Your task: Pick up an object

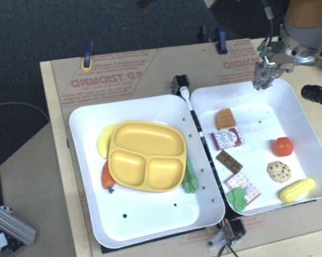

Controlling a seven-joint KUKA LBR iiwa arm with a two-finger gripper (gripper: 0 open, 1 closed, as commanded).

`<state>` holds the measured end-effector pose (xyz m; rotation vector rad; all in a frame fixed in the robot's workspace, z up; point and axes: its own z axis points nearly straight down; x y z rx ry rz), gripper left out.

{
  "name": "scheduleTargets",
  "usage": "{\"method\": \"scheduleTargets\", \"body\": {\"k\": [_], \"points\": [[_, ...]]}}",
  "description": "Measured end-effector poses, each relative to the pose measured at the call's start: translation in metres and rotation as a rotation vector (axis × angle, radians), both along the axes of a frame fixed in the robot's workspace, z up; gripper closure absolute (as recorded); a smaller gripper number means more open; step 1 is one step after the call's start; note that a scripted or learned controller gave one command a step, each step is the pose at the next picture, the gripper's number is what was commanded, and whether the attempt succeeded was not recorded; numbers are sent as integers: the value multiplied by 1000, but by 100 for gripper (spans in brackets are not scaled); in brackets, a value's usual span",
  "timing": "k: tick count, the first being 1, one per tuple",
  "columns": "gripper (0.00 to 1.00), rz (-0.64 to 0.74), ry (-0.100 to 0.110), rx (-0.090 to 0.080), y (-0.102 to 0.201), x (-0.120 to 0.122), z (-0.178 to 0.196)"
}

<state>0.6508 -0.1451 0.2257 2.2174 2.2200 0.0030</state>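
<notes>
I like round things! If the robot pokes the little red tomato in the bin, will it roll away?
Probably. The red tomato looks round and smooth, so a nudge could send it rolling across the flat floor of the right bin until the raised rim stops it. Its smooth skin may also slip between fingers. It looks like toy food, so likely light.

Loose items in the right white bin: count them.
7: brown block, red-white packet, dark chocolate bar, green-patterned card, red tomato, cookie, yellow corn.
</notes>
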Motion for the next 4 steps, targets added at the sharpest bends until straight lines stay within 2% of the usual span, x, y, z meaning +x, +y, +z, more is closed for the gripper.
{"method": "scheduleTargets", "body": {"k": [1,2,3,4], "points": [[100,4,4,3,49,-1,8],[100,4,7,4,96,5,-8],[100,2,1,2,112,16,-8],[100,0,0,1,113,9,10]]}}
